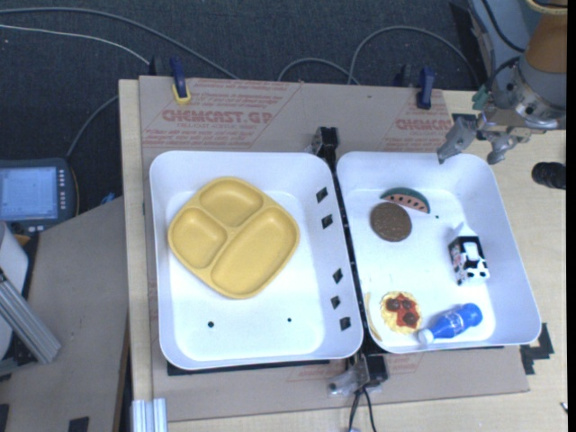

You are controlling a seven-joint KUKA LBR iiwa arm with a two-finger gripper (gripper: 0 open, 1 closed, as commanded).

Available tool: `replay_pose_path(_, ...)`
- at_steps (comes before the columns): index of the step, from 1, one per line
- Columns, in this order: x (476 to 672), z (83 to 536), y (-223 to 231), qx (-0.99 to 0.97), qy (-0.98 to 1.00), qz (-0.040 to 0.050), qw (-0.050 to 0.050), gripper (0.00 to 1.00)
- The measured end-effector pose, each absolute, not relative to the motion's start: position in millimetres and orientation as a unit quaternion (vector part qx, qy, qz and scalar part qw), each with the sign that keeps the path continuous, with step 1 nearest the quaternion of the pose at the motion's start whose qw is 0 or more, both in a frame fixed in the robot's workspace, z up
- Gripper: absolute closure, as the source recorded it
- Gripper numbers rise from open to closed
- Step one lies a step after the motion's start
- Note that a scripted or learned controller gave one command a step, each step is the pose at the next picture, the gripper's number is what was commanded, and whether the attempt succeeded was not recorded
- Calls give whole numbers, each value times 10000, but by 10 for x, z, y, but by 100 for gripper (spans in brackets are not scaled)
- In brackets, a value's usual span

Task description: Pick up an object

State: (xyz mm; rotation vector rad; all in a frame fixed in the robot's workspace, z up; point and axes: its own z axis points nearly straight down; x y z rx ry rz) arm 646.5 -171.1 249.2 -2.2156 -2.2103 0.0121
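The right bin holds a watermelon slice, a brown round cookie, a black-and-white cow-patterned toy, a small pizza piece with red topping and a blue bottle lying on its side. My gripper hangs above the bin's far right corner, up and to the right of the watermelon slice. Its two fingers stand apart, open, with nothing between them.
The left bin holds a yellow divided plate. Black clips sit along the seam between the bins. Blue clamps pin the cardboard sheet at the back. A small screen stands at the far left.
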Motion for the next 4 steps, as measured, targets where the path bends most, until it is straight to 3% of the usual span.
replay_pose_path(1,6490,2572,-1706,-7070,-7072,1,4,0)
replay_pose_path(4,6461,1278,-1634,-7066,-7076,15,25,0)
